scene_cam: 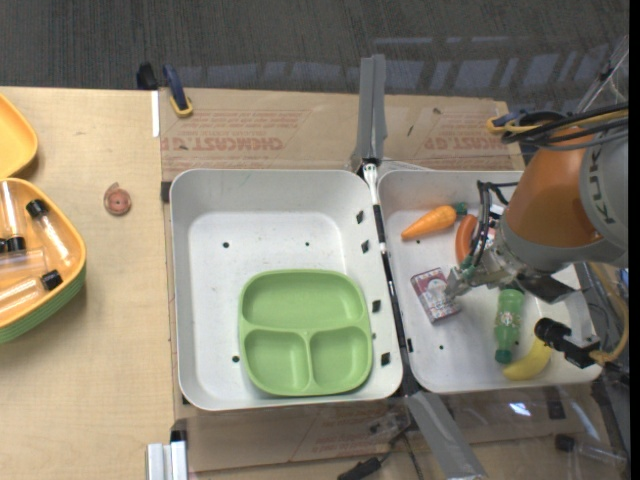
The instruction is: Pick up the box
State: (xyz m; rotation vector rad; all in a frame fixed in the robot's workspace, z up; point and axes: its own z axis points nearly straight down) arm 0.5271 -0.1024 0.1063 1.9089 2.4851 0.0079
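You had the arm (560, 203) reaching in from the right over the right bin (425, 353), its grey body and orange band covering that bin's right side. The gripper (462, 280) was low at the middle of the right bin, its tip just at the right edge of the box (435, 295). You could not tell how far the jaws were spread; the fingers were too small and dark against the wrist, and nothing showed clearly pinched between them. The tip looked to be touching or almost touching the box, and which was not clear.

The 2 white bins sat side by side. The left bin (200, 268) held 1 thing, a green tray (305, 333) with 3 compartments, lying toward the bin's near side.

In the right bin, the box was a small flat packet with red and white print, lying tilted on the floor left of centre. A carrot (430, 221) lay at the far left, its green end pointing right. A red-orange item (466, 238) lay just beside it to the right, partly behind the gripper. A green bottle (508, 323) lay near the right side, and a banana (528, 363) lay just beyond its near end.
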